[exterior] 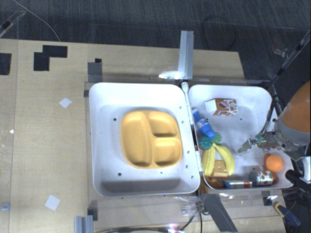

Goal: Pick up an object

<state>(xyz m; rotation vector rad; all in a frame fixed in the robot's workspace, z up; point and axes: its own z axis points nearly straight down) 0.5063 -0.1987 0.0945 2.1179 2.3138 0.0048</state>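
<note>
Camera view: approach step in hand, nothing grasped yet. Gripper (249, 145) low over bare floor of the right bin (252, 92), fingers slightly apart and empty. Nearest candidate: a smooth round orange (274, 163), just beside the gripper toward the near wall; next move calls for a short shift over it, then a descent. Elsewhere: curved waxy banana (224, 155), knobbly corn cob (208, 161), glossy carton (221, 107), blue plastic bottle (201, 123), small can (263, 177). In the left bin (99, 130), a moulded yellow divided tray (150, 139).
</note>
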